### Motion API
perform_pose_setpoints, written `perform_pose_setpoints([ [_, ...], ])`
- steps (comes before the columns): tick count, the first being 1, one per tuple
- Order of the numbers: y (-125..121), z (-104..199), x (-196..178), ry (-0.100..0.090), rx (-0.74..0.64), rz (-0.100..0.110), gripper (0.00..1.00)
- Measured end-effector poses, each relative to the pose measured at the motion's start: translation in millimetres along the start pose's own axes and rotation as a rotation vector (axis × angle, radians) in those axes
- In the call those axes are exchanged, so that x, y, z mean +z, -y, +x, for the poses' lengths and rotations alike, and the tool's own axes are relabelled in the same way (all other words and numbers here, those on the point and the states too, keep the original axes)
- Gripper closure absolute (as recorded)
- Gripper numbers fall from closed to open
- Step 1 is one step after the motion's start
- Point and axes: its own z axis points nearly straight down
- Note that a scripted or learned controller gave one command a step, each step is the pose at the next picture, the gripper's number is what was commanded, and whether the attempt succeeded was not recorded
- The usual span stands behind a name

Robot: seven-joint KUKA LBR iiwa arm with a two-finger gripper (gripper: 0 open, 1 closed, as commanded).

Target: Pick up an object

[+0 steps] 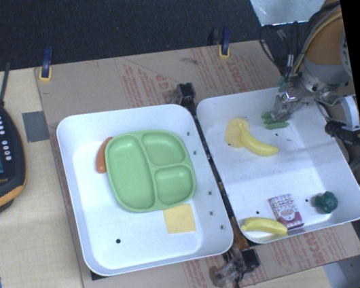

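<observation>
Tool (282,106) low in right bin (322,170), upper right corner, at small green object (274,120); spread vs pinching: cannot tell. Same bin: yellow banana-like piece (249,138) just left of it, second banana (262,227), red-white box (285,211), dark green lump (326,201) along near wall. Left bin (92,210): green divided plate (150,169), yellow square (180,219).

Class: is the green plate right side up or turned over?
Right side up: the green plate in the left bin shows three sunken compartments facing the camera.

Wooden bench (23,271), dark floor (108,11)
</observation>
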Motion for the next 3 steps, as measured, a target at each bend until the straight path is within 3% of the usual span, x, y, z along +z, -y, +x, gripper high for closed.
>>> perform_pose_setpoints([
  [1, 2, 1, 3, -0.002, 0.000, 0.005, 0.00],
  [2, 2, 36, 16, -0.003, 0.005, 0.006, 0.00],
  [3, 2, 4, 15, -0.002, 0.008, 0.002, 0.00],
])
